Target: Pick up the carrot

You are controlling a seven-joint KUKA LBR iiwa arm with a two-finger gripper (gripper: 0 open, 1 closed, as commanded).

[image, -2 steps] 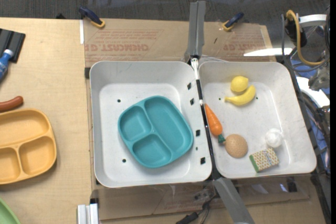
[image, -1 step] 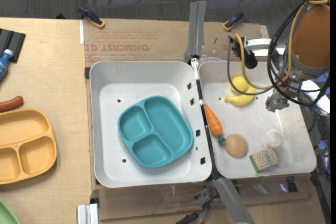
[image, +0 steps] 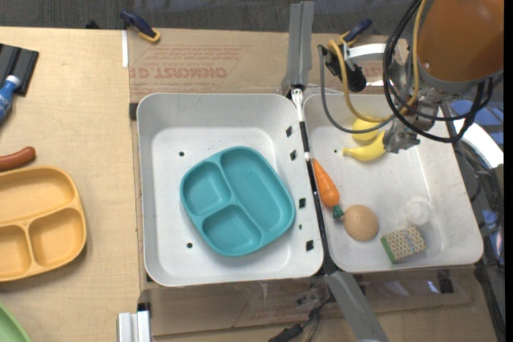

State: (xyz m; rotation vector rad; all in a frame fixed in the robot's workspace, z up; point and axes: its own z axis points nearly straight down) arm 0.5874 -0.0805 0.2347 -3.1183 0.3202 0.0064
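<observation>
An orange carrot with a green stem end lies in the right bin, tight against its left wall and pointing up and down the view. My gripper hangs below the orange-banded wrist over the back of that bin, right beside a yellow banana. It is well to the right of and behind the carrot, apart from it. Cables partly cover the gripper.
A tan egg-shaped object, a small patterned block and a clear cup lie near the carrot in the right bin. A teal divided plate lies in the left bin. A yellow tray sits on the bench at left.
</observation>
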